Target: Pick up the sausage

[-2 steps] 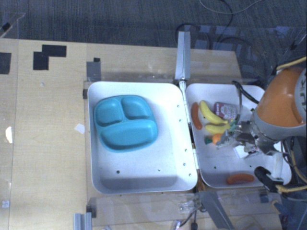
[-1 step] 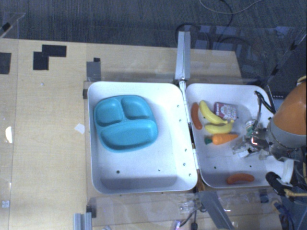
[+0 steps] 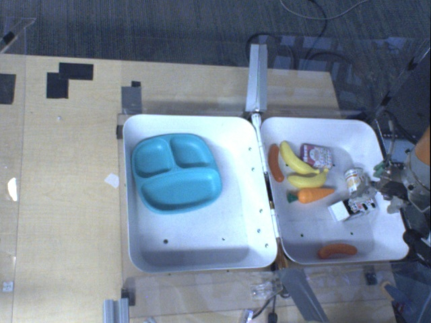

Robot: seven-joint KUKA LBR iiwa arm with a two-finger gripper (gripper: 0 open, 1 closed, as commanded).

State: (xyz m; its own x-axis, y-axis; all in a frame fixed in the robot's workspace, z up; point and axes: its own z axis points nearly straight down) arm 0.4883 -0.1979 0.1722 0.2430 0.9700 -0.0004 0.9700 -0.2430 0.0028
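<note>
Reddish sausage (image 3: 337, 251): lies flat on the floor of the right bin (image 3: 316, 128), close to that bin's near edge and a little toward its right corner; nothing touches it.

Second reddish piece (image 3: 275, 163): a similar long shape lying against the right bin's left wall; I judge it could also pass for a sausage, so the target is ambiguous.

Neighbours: two bananas (image 3: 299, 167) and a carrot (image 3: 315, 195) sit in the middle of the right bin, with a dark red packet (image 3: 316, 156) toward the far edge and a small can (image 3: 354, 179) to the right.

Claw (image 3: 357, 206): hangs low over the right side of the right bin, near the can and a small white block (image 3: 339, 211); too small and cluttered to tell how far it is spread, and no object can be made out between its tips.

Arm (image 3: 419, 180): comes in over the bin's right edge.

Left bin (image 3: 195, 258): holds a blue divided tray (image 3: 176, 171).

Table (image 3: 60, 200): pale wood, carrying both bins.

Progress: by my reading nothing is done yet; the sausage rests on the bin floor, apart from the claw.

Left to do: move toward the near edge, line up along the sausage, descend, close, lift.
</note>
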